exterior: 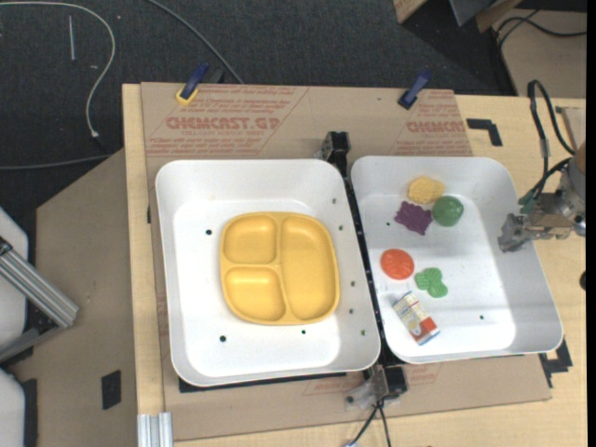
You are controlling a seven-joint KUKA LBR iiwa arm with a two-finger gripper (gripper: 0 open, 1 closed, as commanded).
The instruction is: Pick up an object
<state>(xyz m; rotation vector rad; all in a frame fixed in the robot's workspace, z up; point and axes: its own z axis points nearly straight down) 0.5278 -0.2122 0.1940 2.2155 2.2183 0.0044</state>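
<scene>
Nearest the camera in the right bin lies a small carton, tilted, red and white. Just beyond it sit a green piece and, to its left, an orange disc; the two are near each other but apart. Farther still, a purple block, a green ball and a yellow piece cluster together, the ball just beside the block and the yellow piece touching or nearly touching both. The left bin bears a yellow tray with three compartments. The gripper stands at the right bin's right rim, well apart from every item; it appears to hold nothing, and whether it is parted or closed cannot be told at this size. No pick has begun. Recommended target: the orange disc or the carton, since each stands free of neighbours. Centre the tool over the item, align it across the narrower side, descend vertically, then close. Avoid the far cluster, where a neighbour may be struck.
</scene>
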